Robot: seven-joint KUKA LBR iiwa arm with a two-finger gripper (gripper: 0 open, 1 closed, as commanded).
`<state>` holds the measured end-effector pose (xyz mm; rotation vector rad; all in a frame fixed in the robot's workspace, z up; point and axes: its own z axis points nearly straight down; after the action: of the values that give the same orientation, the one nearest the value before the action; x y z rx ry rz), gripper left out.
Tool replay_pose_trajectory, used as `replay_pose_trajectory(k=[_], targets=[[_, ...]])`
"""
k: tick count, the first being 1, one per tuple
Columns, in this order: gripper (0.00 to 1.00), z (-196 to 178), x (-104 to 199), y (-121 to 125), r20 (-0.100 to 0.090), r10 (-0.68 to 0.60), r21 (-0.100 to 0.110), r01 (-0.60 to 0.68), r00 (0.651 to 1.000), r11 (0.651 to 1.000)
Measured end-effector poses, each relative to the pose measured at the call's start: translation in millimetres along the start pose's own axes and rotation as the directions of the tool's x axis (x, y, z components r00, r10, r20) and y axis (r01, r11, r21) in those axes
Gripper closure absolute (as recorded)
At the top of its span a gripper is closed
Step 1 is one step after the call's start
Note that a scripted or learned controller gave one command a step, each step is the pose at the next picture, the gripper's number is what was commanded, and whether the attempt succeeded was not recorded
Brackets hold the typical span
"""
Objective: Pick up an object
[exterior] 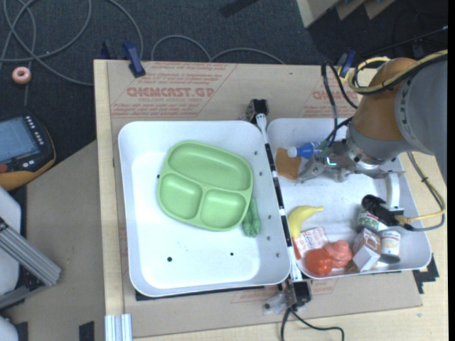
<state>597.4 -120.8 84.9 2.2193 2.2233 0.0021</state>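
the arm (387, 112) reaches into the right bin (340, 199) from the right, and its pincer (311, 168) sits low in the far left part of that bin. i cannot tell whether the pincer is apart or together. nothing shows clamped in it. a bottle (306, 150) with a blue cap lies just beside the pincer's tip, on the far side. a brown thing (287, 165) lies just left of the tip, against the bin's left wall. nearer the camera lie a banana (301, 217), a red and white packet (310, 239) and a red lump (328, 256), close together. a small can (389, 242) and a box (364, 256) sit at the near right. the left bin (142, 190) holds a green plate (205, 185) with a green leaf (252, 220) at its right edge. both bins rest on the table (178, 84).
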Motion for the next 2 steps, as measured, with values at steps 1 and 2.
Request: replay_pose_trajectory(k=[1,2], targets=[[0.0,-101,42,70,0.001,0.0,-0.002,0.0,1.0,1.0],[0.0,-103,84,40,0.0,0.0,0.003,0.0,1.0,1.0]])
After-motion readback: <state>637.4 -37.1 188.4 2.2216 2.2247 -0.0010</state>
